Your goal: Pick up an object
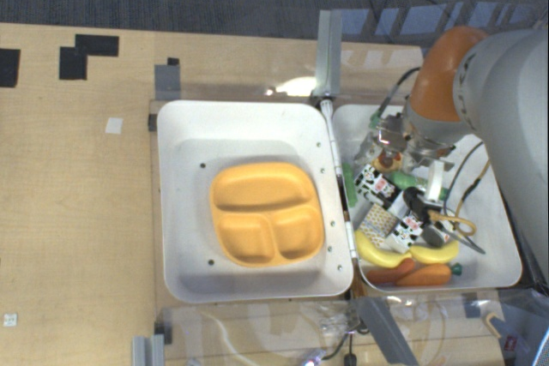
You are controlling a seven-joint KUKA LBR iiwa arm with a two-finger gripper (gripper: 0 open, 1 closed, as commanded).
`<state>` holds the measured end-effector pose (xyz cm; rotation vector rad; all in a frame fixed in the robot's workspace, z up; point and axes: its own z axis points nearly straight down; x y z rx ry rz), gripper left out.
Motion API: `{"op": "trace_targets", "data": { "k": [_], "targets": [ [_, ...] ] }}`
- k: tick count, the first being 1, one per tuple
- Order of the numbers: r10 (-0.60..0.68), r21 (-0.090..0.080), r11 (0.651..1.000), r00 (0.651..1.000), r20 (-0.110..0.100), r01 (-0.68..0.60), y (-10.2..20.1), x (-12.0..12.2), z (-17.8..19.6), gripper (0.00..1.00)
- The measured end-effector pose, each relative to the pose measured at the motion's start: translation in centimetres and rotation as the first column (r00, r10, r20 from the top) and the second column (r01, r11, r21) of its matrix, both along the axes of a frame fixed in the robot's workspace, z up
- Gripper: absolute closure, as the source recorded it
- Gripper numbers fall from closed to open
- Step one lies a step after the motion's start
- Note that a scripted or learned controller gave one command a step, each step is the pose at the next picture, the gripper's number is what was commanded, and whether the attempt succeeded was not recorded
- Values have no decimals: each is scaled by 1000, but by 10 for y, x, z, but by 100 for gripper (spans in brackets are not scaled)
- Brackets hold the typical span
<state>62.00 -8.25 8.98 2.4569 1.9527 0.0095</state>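
Camera view is showing the gripper (401,160) hanging over the right bin (502,266), near its far-left corner, above the clutter it is picking from; the bananas (403,253) are lying along its near edge; the yellow tray (262,214) is sitting mid-left bin (184,184).

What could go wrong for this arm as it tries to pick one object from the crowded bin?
1. The bananas, carrot and scissors lie packed together, so the gripper may nudge or catch neighbours.
2. The pile sits against the right bin front wall, which may block a clean descent.
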Motion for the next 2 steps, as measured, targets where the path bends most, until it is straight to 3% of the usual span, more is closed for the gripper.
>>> {"op": "trace_targets", "data": {
  "k": [1,2],
  "targets": [
    [2,2,1000,1000,8,-2,2,3,13,100],
    [93,-2,996,996,0,-93,10,-2,97,100]
  ]
}}
